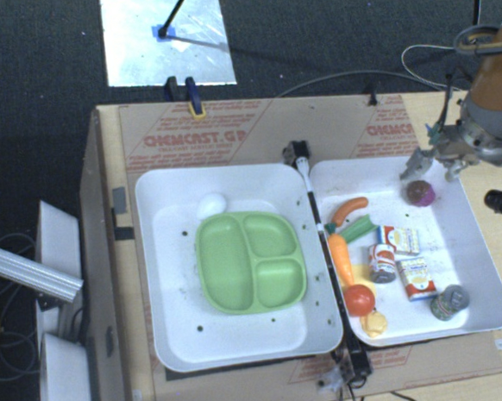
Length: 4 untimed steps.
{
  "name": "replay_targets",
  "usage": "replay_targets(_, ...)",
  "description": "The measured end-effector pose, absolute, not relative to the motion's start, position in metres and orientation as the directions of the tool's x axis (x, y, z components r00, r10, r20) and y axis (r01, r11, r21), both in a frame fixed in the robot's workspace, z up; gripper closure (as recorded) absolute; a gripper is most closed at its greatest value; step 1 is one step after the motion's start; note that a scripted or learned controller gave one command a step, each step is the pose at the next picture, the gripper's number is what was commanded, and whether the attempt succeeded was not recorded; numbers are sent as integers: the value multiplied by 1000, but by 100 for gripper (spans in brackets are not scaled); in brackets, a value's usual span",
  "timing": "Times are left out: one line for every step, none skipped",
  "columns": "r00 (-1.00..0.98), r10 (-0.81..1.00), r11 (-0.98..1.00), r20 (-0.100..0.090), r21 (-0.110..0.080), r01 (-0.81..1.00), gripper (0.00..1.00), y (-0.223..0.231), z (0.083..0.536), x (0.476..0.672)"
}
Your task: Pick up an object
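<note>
Currently in approach: claw [432, 165] hangs with fingers spread wide and nothing between them, over the right bin's [480, 246] far corner, just above the purple ball [420, 192]. Next move, I'd say: drop straight down, straddle the ball, close.

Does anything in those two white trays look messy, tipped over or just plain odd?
Slightly. The right bin holds toy food crowded along the divider, with the carrot and tomato pressed against it, and a can on its side. The green plate in the left bin sits tidy.
</note>
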<state>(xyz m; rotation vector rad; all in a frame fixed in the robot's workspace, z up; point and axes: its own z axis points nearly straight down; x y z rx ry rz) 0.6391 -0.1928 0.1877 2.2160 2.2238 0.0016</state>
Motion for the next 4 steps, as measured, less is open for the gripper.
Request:
replay_targets(-5,1000,5,1,-1,1000,0,-156,83,668)
replay_targets(-6,1000,6,1,2,1000,0,-96,85,669)
replay_targets(-1,1000,1,-1,2,1000,0,-98,85,654)
replay_targets(-5,1000,5,0,3,1000,0,-99,85,669)
